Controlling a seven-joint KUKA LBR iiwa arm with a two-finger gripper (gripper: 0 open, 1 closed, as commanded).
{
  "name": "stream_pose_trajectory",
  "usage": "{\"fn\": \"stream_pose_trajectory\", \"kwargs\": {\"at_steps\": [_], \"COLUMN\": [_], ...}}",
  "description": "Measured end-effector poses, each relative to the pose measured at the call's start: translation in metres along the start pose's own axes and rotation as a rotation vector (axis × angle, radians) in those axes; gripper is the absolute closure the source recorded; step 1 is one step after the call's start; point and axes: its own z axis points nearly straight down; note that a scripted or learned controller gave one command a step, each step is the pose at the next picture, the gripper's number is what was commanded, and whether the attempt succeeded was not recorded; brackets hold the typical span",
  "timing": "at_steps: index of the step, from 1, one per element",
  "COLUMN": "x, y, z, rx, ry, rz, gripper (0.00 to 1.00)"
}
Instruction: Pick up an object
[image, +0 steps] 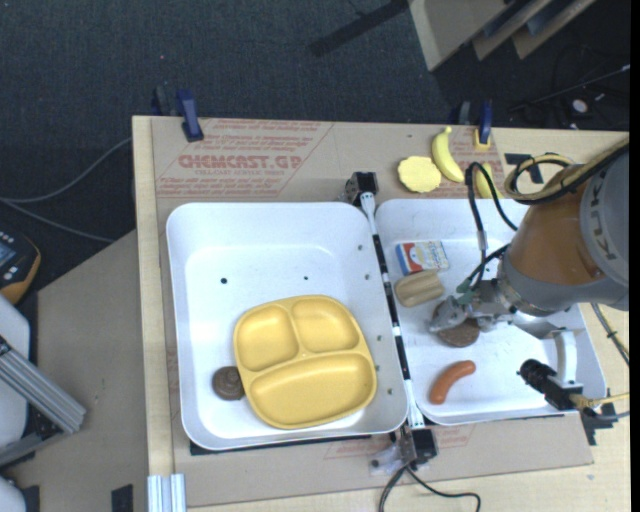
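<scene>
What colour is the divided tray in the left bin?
Yellow; the divided tray shows plainly in the camera view.

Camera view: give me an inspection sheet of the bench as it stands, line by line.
Surface: bench bearing left bin and right bin.
Job's things: in right bin, sausage, small carton, tan block, brown round piece under the gripper.
Clutter: yellow divided tray and brown disc in left bin; banana and yellow round piece on the bench behind the right bin.
Grippers: gripper low over the brown round piece; grasp not confirmed.
Cables: yellow and black cables by the arm.
Surroundings: dark floor.
</scene>
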Motion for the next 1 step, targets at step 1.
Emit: {"fn": "stream_pose_trajectory", "kwargs": {"at_steps": [1], "x": [0.0776], "y": [0.0564], "z": [-0.0959], "rx": [-0.013], "ry": [0.001], "rz": [-0.012], "gripper": [1.0]}}
